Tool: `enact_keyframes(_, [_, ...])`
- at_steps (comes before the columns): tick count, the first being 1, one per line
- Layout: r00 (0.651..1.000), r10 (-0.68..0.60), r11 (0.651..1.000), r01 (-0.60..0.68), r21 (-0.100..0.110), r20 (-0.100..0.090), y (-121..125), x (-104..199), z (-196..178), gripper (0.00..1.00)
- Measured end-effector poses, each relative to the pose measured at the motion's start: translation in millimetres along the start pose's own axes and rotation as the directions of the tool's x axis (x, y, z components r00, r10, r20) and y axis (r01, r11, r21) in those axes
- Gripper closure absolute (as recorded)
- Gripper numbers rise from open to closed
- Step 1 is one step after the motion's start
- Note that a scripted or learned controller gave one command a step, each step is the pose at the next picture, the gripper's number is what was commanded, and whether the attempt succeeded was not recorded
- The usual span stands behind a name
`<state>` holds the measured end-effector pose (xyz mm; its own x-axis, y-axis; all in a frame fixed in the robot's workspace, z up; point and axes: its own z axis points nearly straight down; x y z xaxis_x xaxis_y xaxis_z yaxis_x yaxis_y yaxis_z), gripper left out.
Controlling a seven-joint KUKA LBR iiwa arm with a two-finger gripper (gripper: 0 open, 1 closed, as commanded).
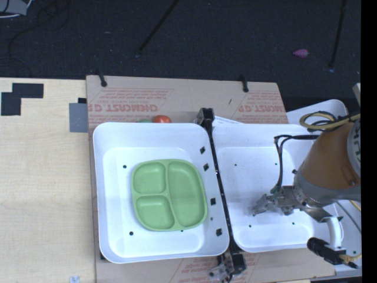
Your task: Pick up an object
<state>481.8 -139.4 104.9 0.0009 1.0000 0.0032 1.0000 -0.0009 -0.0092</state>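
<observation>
Setting: a pale wooden bench (41,181) under a dark carpeted floor strewn with cables; a cardboard sheet (182,99) lies under two shallow white bins set side by side.

Left bin (112,158): holds a green divided plate (169,194), lying flat near the middle, three compartments, all bare. It is the one clear thing to pick up.

Right bin (247,164): this is where I am. My jaws (266,204) sit low over its floor, near the middle, well apart from the plate.

State of my jaws: I cannot tell. They show as a small grey tangle against white; no gap or closure reads clearly, and I see nothing between them.

Risk, wrong bin: as I judge it, closing here would catch only air or scrape the bin floor.

Risk, the plate: it is wide, flat and thin-rimmed. A grasp from above would likely slide off unless I take the rim edge-on; a poor bite could tip it or push it against the bin wall.

Risk, the divider: crossing over, I could clip the black clamp strip (213,175) between the bins.

Hard to make out: a small red-orange thing (161,119) behind the left bin's far rim, mostly hidden. My wrist covers part of the right bin's near-right corner.
</observation>
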Motion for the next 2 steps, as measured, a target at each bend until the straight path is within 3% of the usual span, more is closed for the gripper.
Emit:
enact_keyframes(1, [1.000, 0.006, 1.000, -0.005, -0.004, 0.001, 1.3, -1.1, -13.1, 1.00])
enact_keyframes(2, [1.000, -0.002, 1.000, 0.002, -0.012, 0.004, 5.6, -0.3, -75.3, 1.00])
